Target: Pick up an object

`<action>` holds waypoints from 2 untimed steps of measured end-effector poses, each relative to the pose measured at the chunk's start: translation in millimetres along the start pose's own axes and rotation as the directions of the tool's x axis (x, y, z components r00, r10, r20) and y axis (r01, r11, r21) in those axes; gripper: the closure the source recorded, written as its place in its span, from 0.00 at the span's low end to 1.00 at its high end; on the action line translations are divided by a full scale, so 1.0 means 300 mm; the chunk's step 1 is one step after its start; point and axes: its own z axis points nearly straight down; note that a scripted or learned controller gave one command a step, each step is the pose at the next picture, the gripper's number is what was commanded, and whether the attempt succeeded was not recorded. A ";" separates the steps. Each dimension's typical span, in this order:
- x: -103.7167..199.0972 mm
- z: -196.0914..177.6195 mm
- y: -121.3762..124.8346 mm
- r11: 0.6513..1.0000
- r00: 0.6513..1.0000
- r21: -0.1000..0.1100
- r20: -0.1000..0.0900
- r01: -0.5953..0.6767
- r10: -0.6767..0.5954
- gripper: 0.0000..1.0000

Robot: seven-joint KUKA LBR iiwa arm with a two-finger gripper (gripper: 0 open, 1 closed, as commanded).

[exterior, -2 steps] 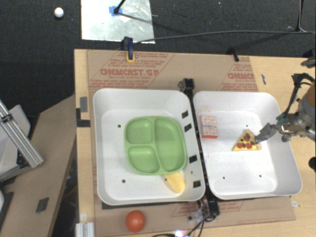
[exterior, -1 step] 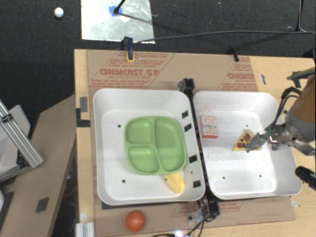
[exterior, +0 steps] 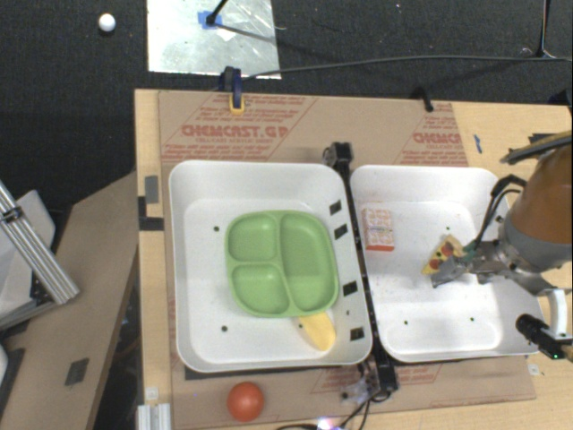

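In the right bin (exterior: 421, 343) a small pizza-slice toy (exterior: 440, 253) lies near the middle, and a white packet with red print (exterior: 378, 228) lies at the bin's left side. My gripper (exterior: 448, 272) reaches in from the right and sits low, just below and right of the pizza slice, touching or nearly touching it. The arm's orange band (exterior: 543, 209) is at the right edge. The left bin (exterior: 192, 240) holds a green divided plate (exterior: 282, 262), with a yellow banana-like piece (exterior: 318, 331) at the plate's lower edge.
A red ball (exterior: 245, 400) rests on the bench in front of the left bin. A black divider with clips (exterior: 354, 258) runs between the bins. A blue and yellow clamp (exterior: 234, 90) stands at the back, and a metal rail (exterior: 36, 253) at the left.
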 end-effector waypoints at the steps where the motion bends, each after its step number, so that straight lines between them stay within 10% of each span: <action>1: 0.001 0.109 0.001 1.000 1.000 -0.001 0.000 -0.001 0.001 0.00; 2: 0.000 0.067 0.006 1.000 1.000 -0.005 0.001 0.000 0.000 1.00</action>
